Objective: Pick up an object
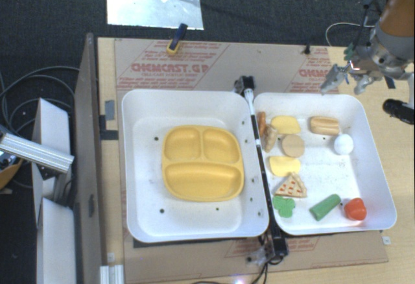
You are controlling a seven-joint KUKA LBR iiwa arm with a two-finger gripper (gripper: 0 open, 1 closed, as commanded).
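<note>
Camera view: arm point(394, 13) enters at about 2 o'clock, its claw point(347, 80) hanging over the worktop point(285, 62) just outside the far rim of the right bin point(379, 166), fingers spread apart with nothing between them. Toy food lies in that bin, all below the claw. Bread roll point(324, 125) is nearest, just inside the rim at roughly 7 o'clock from the claw; white egg point(343, 144) is just beyond it toward 6 o'clock. Farther off: yellow pieces point(286, 124), round tan disc point(292, 145), pizza slice point(290, 186), green cucumber point(324, 206), red tomato point(355, 209). Left bin point(139, 146) holds a yellow divided plate point(202, 163).
</note>
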